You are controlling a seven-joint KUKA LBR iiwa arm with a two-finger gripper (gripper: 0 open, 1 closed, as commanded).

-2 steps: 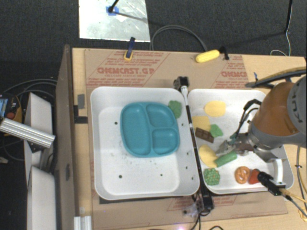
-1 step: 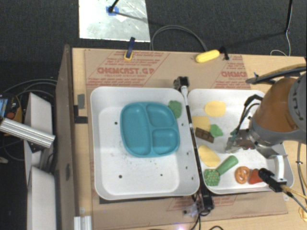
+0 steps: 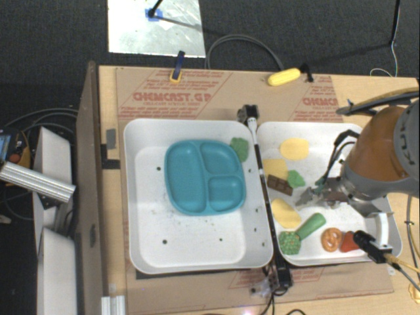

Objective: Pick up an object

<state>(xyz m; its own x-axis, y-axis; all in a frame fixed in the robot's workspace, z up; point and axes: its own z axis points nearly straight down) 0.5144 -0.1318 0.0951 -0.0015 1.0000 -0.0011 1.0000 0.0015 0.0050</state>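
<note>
One blue tray (image 3: 203, 177), two bins (image 3: 149, 241)

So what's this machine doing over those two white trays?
A robot arm is reaching into the right bin, which holds a scatter of toy food: yellow pieces, a brown block, green items and an orange slice. Its gripper hangs low among them, near the middle of the bin, with nothing visibly between its fingers. The left bin holds a blue divided plate with a green piece at its corner.
</note>
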